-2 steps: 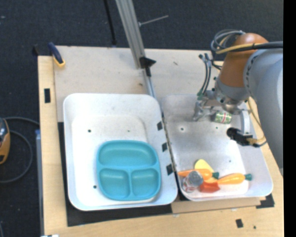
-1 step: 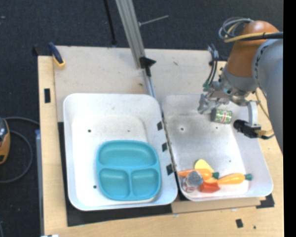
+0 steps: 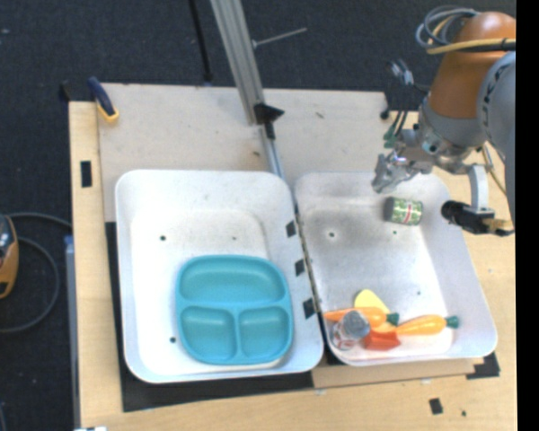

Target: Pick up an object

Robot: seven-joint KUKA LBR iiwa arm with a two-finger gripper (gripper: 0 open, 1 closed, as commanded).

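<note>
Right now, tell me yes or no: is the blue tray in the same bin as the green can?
No: the blue tray lies in the left bin, while the green can lies in the right bin.

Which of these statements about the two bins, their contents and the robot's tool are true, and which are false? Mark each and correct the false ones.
1. The blue divided tray lies in the left bin. True.
2. The green can lies on its side in the right bin. True.
3. The tool hangs over the left bin. False: it is above the far edge of the right bin, near the green can.
4. The toy food pile sits at the far end of the right bin. False: it sits at the near end.
5. The tool holds the green can. False: the can lies on the bin floor, apart from the tool.
</note>
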